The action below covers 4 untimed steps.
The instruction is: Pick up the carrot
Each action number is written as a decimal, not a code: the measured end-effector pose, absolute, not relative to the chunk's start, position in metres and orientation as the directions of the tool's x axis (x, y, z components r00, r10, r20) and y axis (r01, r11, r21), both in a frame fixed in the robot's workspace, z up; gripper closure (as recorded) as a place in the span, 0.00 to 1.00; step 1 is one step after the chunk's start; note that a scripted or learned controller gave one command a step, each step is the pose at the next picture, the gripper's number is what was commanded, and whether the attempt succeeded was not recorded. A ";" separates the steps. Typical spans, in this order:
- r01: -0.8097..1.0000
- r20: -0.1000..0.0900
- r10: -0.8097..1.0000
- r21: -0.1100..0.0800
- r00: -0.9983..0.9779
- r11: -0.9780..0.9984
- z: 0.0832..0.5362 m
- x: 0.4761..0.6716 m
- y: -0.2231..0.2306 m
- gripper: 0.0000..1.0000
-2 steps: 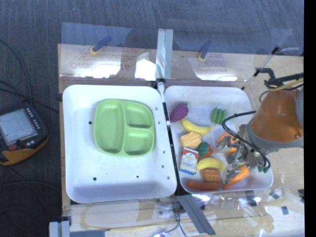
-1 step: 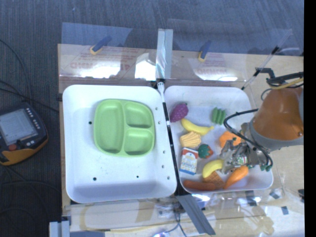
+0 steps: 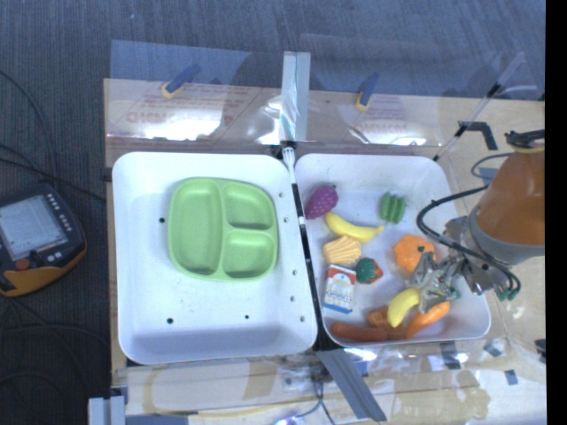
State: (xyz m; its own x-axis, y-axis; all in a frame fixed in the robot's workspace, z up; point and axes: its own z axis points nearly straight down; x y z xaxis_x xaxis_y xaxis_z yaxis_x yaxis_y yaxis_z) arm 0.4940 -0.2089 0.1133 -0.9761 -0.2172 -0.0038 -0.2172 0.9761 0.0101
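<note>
A pale wooden bench (image 3: 221, 104) stands on dark grey ribbed carpet (image 3: 266, 7). A grey handheld control pendant with a screen (image 3: 37, 228) and black cables (image 3: 35, 153) lie at left.

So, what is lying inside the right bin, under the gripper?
Under the gripper in the right bin lie a carrot and a small banana. The gripper covers the carrot's upper end, so contact cannot be judged.

Gripper (image 3: 432, 283) lowered into right bin (image 3: 443, 177), just above carrot (image 3: 426, 317) and small banana (image 3: 402, 307) near front wall. Pepper (image 3: 411, 253), strawberry (image 3: 368, 271), carton (image 3: 340, 289), long banana (image 3: 351, 228) scattered alongside. Green tray (image 3: 221, 228) seated in left bin (image 3: 142, 326).
</note>
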 end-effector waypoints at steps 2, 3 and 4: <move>0.005 -0.003 0.005 0.000 -1.000 1.000 0.132 0.491 -0.207 1.00; 0.159 0.000 0.159 0.001 -0.987 0.987 0.101 0.513 -0.220 1.00; 0.099 -0.001 0.099 -0.001 -0.995 0.995 0.112 0.485 -0.217 1.00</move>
